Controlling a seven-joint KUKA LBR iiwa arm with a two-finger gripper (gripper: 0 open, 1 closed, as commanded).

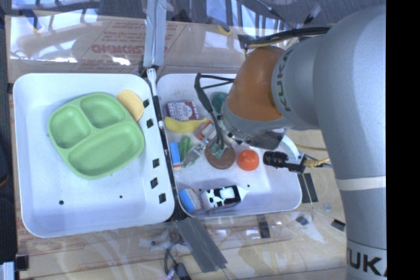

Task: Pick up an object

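Brown, round and flat: the disc-like piece (220, 155) sits mid-way in the right bin (289, 197), and the gripper (211, 139) is down right at its upper-left edge. We can't tell from this angle how wide the claw stands or whether it has anything; the orange wrist band covers most of it.

We judge the brown disc the likely target, w/ neighbours crowding it: an orange ball (247, 160) just beside it on the right, a green stick-like item (184, 143) and a blue one (174, 154) to its left, a yellow banana (183, 125) above, a black-and-white toy (220, 196) nearer the front wall.

Handling, as we see it: prob. light and stiff, low profile, so little to pinch from the top. Best hold is across its rim, approx. edge to edge. The surface looks smooth, so it may slide away vs. getting caught. The ball next door could roll if nudged.

The left bin (39, 200) holds a green divided plate (95, 134) and a yellow piece (131, 103).
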